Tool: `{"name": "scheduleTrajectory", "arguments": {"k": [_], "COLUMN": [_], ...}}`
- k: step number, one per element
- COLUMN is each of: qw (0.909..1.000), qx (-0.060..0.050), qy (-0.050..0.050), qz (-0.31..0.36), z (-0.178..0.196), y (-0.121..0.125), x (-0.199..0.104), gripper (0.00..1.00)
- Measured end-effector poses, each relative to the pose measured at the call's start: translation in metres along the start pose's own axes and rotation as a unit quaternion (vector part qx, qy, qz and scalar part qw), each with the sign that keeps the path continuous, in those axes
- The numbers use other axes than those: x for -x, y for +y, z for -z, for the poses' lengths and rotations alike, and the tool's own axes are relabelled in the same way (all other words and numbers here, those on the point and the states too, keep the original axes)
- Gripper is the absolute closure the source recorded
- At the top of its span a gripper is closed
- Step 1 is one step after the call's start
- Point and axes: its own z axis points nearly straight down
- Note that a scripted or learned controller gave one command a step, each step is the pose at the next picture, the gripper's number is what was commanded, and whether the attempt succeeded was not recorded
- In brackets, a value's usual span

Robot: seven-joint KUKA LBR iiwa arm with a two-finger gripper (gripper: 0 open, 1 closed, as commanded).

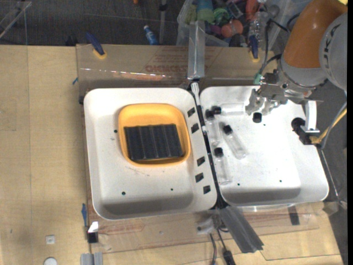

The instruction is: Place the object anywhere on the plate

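An orange plate (pixel 128 116) with a raised rim sits in the left bin (pixel 99 170). A black ridged slab (pixel 153 142) lies flat on it and covers most of its floor. My gripper (pixel 257 110) hangs over the back of the right bin (pixel 287 164), far from the plate and the slab. Below and left of the gripper, several clear tube-like pieces with black caps (pixel 226 130) lie on the right bin's floor. One of them (pixel 212 112) is near the divider. Nothing shows between the gripper's fingers.
A ridge with black clips (pixel 199 148) divides the two bins. A clear box of colourful toys (pixel 231 7) stands behind the bench. The arm's orange band (pixel 309 32) rises at the upper right. Bare bin floor lies in front of the plate.
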Motion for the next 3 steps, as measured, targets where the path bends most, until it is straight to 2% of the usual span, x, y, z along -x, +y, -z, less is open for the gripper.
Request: {"name": "scheduleTrajectory", "arguments": {"k": [1,2,3], "qw": [0.9989,0.9847,0.9847], "qx": [0.001,0.002,0.002], "qy": [0.0,0.001,0.001], "qz": [0.048,0.174,0.174], "z": [0.013,0.015,0.015], "y": [0.015,0.021,0.021], "x": [-0.025,-0.065,-0.065], "gripper": [1.0,1.0,0.0]}}
